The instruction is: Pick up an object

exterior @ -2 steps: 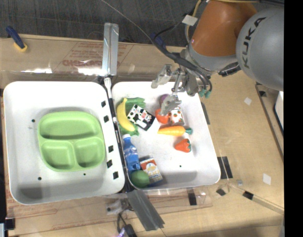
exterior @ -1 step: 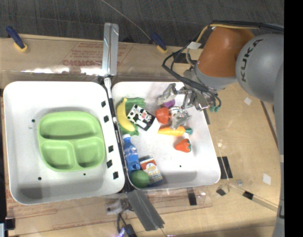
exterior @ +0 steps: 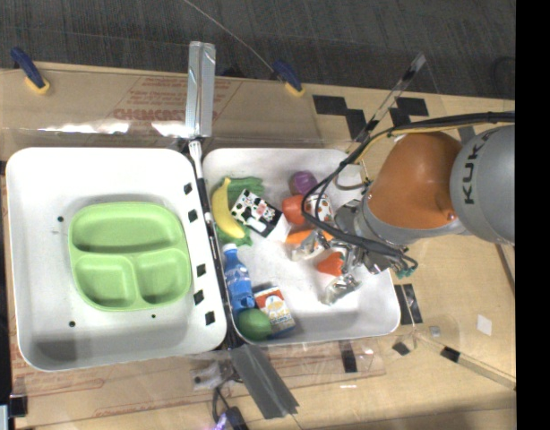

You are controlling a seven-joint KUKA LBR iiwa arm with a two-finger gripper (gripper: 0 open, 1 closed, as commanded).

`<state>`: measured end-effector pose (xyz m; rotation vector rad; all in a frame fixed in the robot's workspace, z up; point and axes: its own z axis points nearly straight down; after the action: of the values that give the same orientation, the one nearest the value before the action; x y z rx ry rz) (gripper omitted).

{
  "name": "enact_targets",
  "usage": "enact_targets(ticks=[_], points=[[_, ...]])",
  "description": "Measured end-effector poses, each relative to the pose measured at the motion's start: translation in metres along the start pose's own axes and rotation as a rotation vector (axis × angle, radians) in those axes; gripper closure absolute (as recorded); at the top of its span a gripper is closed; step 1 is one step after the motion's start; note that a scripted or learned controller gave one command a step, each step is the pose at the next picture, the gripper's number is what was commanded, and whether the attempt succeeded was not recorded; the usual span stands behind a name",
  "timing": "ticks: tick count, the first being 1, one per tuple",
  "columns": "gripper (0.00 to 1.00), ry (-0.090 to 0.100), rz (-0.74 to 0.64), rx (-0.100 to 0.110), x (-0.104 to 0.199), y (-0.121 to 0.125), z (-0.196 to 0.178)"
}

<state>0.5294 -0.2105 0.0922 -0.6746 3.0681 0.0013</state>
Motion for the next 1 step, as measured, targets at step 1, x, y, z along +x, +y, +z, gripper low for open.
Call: enact_targets(ticks=[1], points=[[1.00, -0.003, -0.010, 0.002, -0.0035, 0.0010, -0.0111]])
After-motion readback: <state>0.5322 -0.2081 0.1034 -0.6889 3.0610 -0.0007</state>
